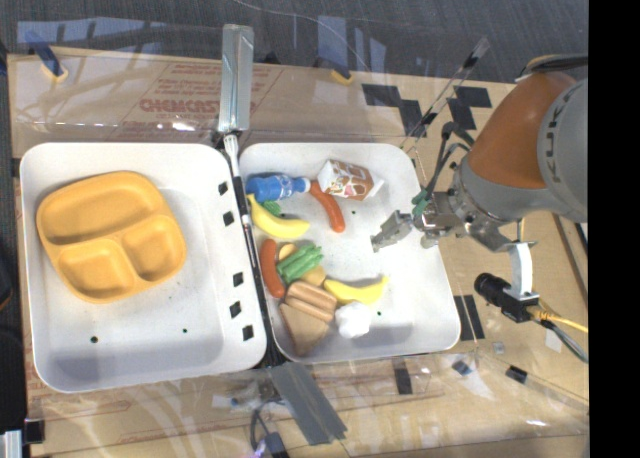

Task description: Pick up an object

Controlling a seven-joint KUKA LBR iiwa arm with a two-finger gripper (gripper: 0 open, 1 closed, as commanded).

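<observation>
Arm reaches in from right. Gripper (392, 233) hangs over right bin (425, 321), near right wall, nothing seen between its tips; cannot tell if released or clenched. Toys lie in right bin: two bananas (278, 222) (358, 291), blue bottle (275, 187), red sausage (331, 207), small carton (349, 180), green pepper (299, 262). Yellow tray (108, 233) sits in left bin (130, 351). Nothing picked yet, I think. Whole job left: go down, grab toy, lift.

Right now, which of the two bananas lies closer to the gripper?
The lower banana, beside the white item. It lies closer to the gripper than the upper banana, which lies by the blue bottle.
</observation>
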